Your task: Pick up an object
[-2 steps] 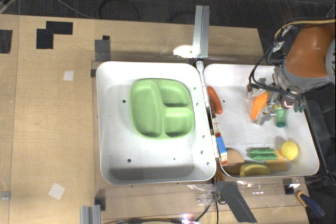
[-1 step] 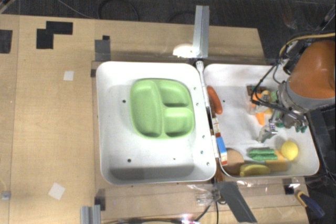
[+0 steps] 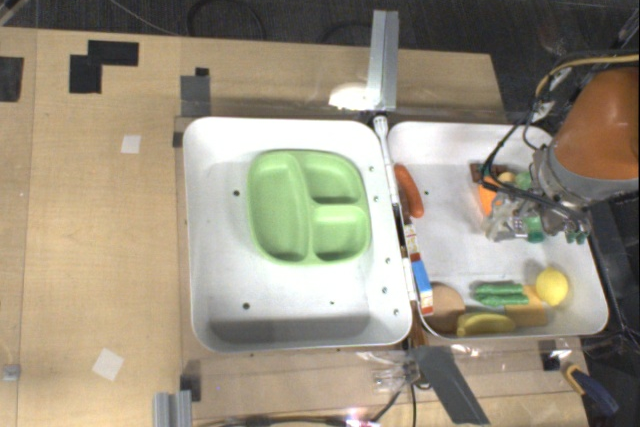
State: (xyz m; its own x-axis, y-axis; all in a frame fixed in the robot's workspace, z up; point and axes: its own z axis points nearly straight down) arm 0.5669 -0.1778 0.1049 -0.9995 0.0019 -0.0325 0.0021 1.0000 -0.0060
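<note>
My gripper (image 3: 508, 225) hangs low over the right bin (image 3: 455, 235), in its right-hand half, with the orange-banded arm (image 3: 600, 140) behind it. Just to its upper left lies a small orange item (image 3: 487, 197), partly hidden by cables. A yellow lemon (image 3: 551, 287) and a green object (image 3: 500, 293) lie below the gripper near the front wall. An orange-red sausage shape (image 3: 408, 190) rests by the bin's left wall. What lies directly under the gripper is hidden.
The left bin (image 3: 215, 305) holds a light green divided plate (image 3: 305, 205). At the right bin's front corner sit a yellow curved piece (image 3: 485, 323), a tan lump (image 3: 447, 299) and a small blue, red and white packet (image 3: 421, 277). Cables (image 3: 520, 140) loop off the wrist.
</note>
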